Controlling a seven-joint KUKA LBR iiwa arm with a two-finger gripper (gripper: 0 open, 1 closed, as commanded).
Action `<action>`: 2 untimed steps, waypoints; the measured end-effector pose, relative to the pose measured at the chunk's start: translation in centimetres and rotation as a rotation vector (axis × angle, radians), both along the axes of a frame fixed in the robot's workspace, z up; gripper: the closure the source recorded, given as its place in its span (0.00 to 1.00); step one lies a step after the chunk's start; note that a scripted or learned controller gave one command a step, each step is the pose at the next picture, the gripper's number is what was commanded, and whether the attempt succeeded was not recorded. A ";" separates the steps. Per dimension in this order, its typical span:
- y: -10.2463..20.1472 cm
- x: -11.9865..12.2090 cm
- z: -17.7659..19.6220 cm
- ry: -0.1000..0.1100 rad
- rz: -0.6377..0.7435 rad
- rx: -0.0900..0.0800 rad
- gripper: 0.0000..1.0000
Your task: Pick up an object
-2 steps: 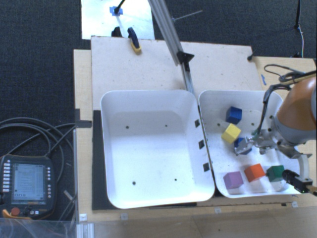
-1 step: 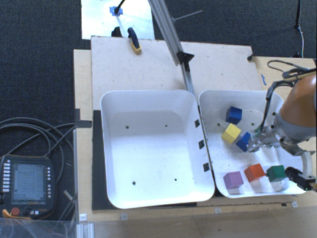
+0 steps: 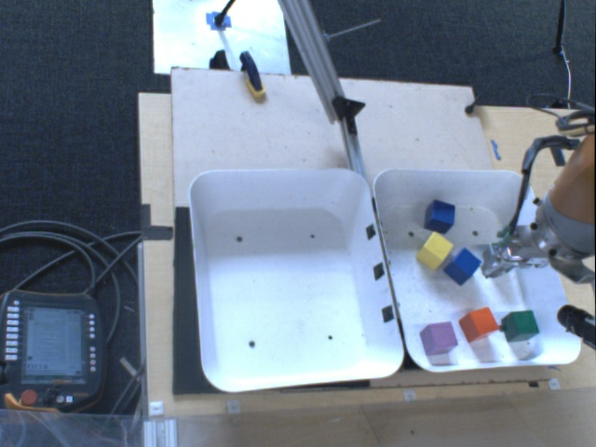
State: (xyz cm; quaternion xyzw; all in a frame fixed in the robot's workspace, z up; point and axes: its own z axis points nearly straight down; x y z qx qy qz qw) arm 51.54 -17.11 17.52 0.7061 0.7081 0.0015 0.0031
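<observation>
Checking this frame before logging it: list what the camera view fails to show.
- Gripper: small and blurred beside a blue cube; finger state and contact unreadable.
- Arm: cut off by the right edge.
- Pendant screen: too small to read.
- Right bin: right part hidden under the arm.

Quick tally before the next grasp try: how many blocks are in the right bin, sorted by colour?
Blue: 2, one at the back and one by the pincer
Yellow: 1
Purple: 1
Orange: 1
Green: 1
Total: 6 blocks, all in the right bin
</observation>
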 end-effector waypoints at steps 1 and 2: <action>0.1 0.1 4.4 -0.001 0.002 0.000 1.00; 0.1 0.3 9.6 -0.002 0.003 0.000 1.00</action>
